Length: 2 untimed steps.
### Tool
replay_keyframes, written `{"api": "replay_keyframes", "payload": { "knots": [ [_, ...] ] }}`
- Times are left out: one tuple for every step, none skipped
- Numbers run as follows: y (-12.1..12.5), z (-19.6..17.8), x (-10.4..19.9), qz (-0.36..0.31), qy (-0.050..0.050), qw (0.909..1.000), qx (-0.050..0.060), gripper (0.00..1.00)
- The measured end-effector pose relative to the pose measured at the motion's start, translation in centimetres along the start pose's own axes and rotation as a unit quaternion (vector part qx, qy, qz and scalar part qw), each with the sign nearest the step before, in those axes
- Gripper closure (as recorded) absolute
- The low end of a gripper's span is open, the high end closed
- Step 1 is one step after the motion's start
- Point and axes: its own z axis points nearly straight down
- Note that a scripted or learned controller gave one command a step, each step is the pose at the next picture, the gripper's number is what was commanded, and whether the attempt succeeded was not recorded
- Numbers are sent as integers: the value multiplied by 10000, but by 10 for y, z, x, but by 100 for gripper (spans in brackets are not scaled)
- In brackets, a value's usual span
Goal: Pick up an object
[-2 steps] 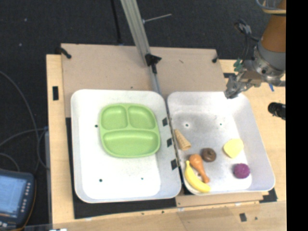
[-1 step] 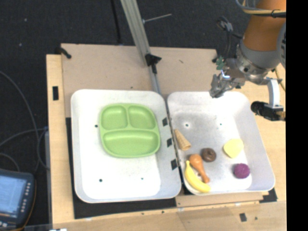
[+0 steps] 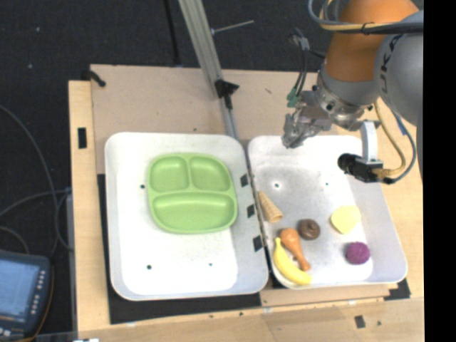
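No obj was picked yet: the candidates all lay loose in the near half of the right bin [image 3: 370, 191]. A yellow banana [image 3: 291, 268] curved along the near-left corner w/ an orange carrot-like piece [image 3: 295, 248] lying on or against it, a tan cone [image 3: 269, 206] just up the left wall, a brown doughnut-shaped item [image 3: 308, 229] near the middle, a pale yellow wedge [image 3: 345, 219] to its right and a purple ball-like thing [image 3: 358, 253] nearer the front. All looked small, toy-like, probably light; the round ones might roll if nudged. The gripper [image 3: 293, 138] hung above the bin's far-left edge, well apart from every item, nothing between its fingers; couldn't tell if released or clenched, too small & dark. So the step in hand looked like approach, pre-grasp. Next move prob. calls for travelling toward the near side, choosing one item w/ room around it, e.g. the wedge or doughnut, then descending. The left bin [image 3: 128, 262] held a green divided plate [image 3: 192, 194].
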Motion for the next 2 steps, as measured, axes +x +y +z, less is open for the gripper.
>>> {"api": "replay_keyframes", "payload": {
  "knots": [
    [8, 17, 57, -2, -2, 10000, 2, 100],
    [7, 32, 108, 7, 1, 10000, 3, 100]
  ]
}}
